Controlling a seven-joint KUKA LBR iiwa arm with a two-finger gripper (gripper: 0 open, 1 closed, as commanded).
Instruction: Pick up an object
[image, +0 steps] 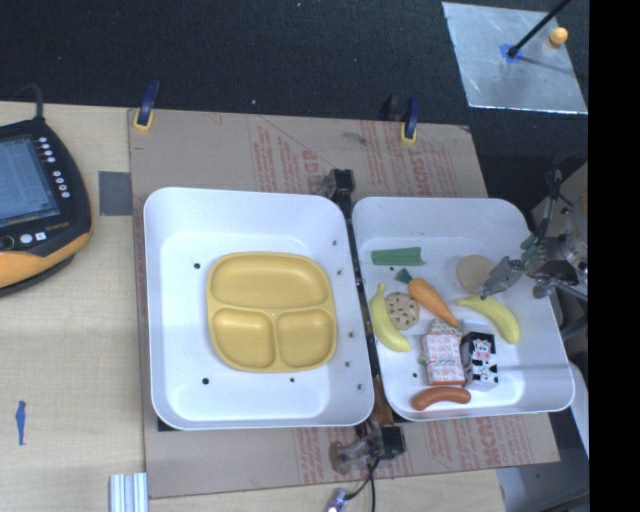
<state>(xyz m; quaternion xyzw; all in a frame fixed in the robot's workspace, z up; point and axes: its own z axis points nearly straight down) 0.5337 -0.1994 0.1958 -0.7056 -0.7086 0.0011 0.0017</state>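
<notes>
Approach step. Tool (497, 280) low at right bin (500, 212) edge, fingers apart, nothing between them. Nearest items: banana (493, 315) and tan disc (474, 270) just beside. Next: centre over 1 item, descend, close.

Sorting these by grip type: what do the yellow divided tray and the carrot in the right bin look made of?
The yellow divided tray looks like moulded plastic: uniform colour, rounded compartments, soft sheen. The carrot seems a plastic toy, smooth and evenly orange, though the view is too coarse to be sure.
</notes>
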